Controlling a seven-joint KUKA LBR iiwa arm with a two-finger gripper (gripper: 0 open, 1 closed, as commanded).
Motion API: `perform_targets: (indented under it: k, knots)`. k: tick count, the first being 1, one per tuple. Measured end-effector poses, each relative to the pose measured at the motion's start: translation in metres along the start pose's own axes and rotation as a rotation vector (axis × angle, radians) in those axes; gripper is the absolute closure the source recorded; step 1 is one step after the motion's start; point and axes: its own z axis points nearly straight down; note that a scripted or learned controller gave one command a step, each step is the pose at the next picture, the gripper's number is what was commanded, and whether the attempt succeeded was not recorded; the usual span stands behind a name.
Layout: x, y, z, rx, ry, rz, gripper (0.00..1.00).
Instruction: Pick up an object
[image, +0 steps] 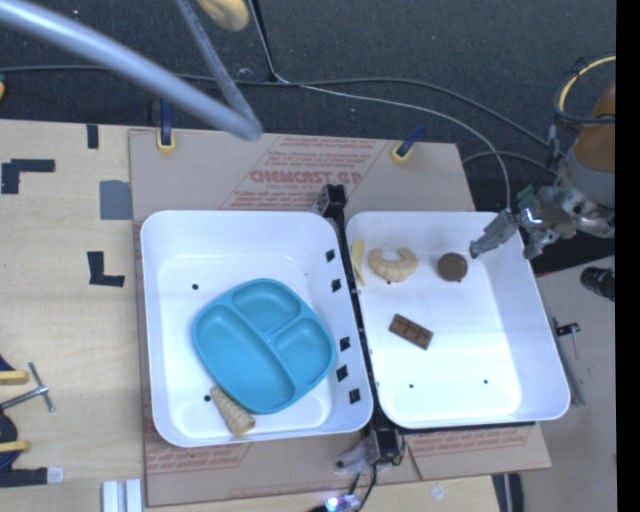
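The claw (497, 236) hangs above the right bin's (520, 400) far right rim, carrying nothing; whether it is spread or pressed together I cannot tell. Nearest it within that bin lies a round brown piece (452, 266), then a croissant (393, 264), then a chocolate bar (410, 331). Nothing is lifted yet; choosing, descending and grasping all remain.

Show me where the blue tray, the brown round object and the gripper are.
blue tray (262, 343): camera view, on its large compartment.
brown round object (452, 266): camera view, on its top centre.
gripper (490, 241): camera view, between its fingertips, over the right bin's edge.
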Motion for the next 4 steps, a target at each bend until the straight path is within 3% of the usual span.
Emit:
perform_targets:
  k: [2,3,4]
  knots:
    - [-0.004,-0.004,0.126,0.003,0.001,0.000,0.00]
    - [-0.003,-0.002,0.112,-0.002,0.000,-0.002,1.00]
    - [0.004,-0.003,0.051,-0.008,-0.001,0.000,1.00]
